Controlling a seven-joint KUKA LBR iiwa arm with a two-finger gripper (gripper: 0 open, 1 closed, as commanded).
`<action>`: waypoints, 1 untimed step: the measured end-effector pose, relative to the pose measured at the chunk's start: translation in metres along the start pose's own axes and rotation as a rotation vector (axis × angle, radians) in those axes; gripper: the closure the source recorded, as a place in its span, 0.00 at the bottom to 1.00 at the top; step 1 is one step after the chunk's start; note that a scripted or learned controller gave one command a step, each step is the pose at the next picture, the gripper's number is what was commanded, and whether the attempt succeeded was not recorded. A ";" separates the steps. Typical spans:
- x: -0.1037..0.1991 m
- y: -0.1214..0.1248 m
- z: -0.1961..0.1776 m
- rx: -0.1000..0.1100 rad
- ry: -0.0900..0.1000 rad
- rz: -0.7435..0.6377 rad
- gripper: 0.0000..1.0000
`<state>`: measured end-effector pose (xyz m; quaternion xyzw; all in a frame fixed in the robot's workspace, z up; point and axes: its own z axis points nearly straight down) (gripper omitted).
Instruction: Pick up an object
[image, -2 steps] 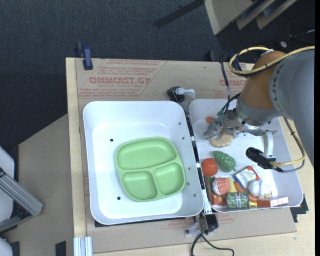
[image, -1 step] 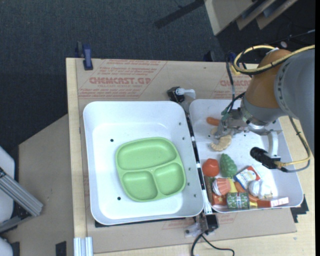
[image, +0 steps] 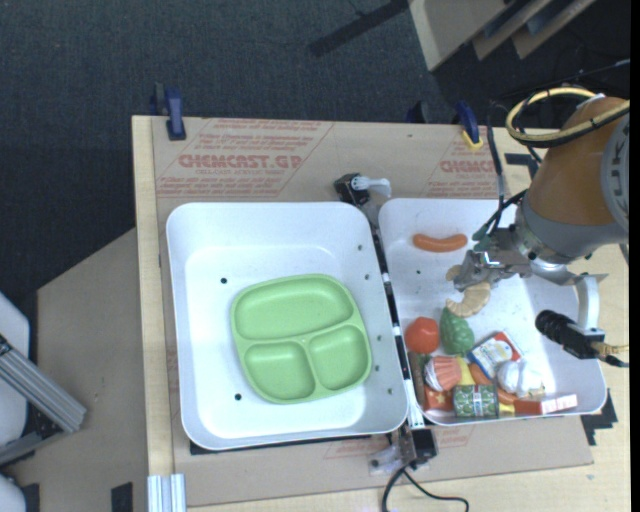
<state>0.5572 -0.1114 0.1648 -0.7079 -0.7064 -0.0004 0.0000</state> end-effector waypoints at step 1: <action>0.091 -0.015 -0.033 -0.001 0.002 -0.010 1.00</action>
